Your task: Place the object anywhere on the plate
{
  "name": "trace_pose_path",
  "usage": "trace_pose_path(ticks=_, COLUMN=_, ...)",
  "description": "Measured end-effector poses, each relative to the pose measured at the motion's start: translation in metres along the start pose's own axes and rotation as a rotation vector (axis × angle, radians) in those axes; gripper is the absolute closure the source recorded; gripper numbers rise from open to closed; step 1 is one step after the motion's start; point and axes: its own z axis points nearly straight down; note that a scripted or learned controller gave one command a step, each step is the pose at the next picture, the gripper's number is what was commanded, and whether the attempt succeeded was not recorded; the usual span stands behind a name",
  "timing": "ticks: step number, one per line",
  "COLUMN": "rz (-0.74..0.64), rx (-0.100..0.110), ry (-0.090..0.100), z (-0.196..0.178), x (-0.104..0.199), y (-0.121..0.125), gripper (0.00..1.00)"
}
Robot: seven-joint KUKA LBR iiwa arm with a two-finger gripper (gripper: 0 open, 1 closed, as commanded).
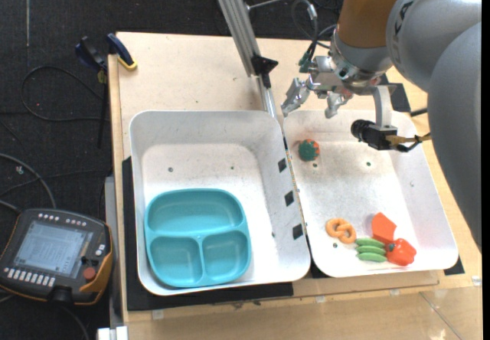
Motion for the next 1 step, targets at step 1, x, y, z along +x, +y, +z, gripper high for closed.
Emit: trace_pose_path(ticks=1, rz=0.002, rx=0.013, ry=-0.002, z=0.0456, x=0.0674, y=-0.0068, gripper=0.0)
